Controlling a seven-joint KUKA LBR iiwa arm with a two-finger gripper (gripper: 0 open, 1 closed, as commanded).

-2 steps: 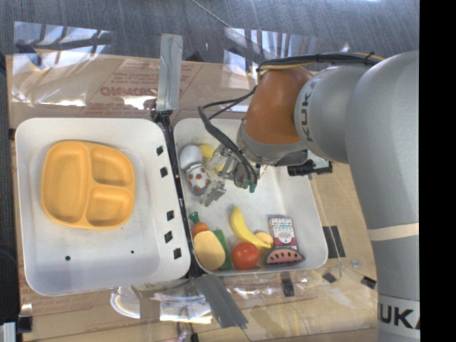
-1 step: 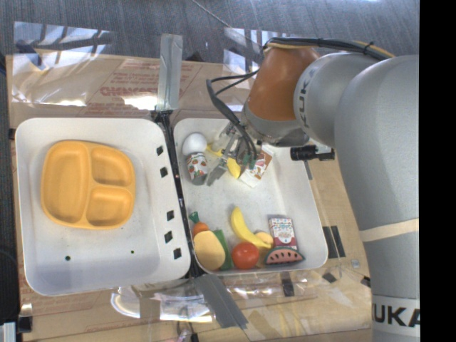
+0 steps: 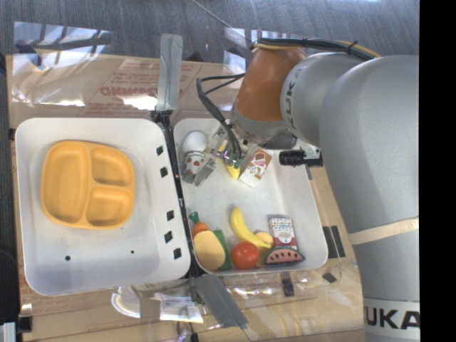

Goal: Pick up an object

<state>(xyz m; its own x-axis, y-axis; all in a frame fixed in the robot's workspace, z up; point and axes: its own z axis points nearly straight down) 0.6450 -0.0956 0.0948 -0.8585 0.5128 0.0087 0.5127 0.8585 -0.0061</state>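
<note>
Hovering in the right bin (image 3: pixel 313 219) (upper part), the gripper (image 3: pixel 214 159) sits beside a white egg (image 3: pixel 193 142); finger state cannot be determined.

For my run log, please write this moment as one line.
arm: over right bin | gripper: low at far end near white ball | grasp: unclear | left bin: yellow divided tray

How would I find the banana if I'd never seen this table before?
Look at the right-hand bin, the one the grey arm reaches into, and go to the cluster of toy food at its near edge. The banana is the curved yellow piece lying just above the round red tomato. Nothing else there is long, thin and bent.
</note>
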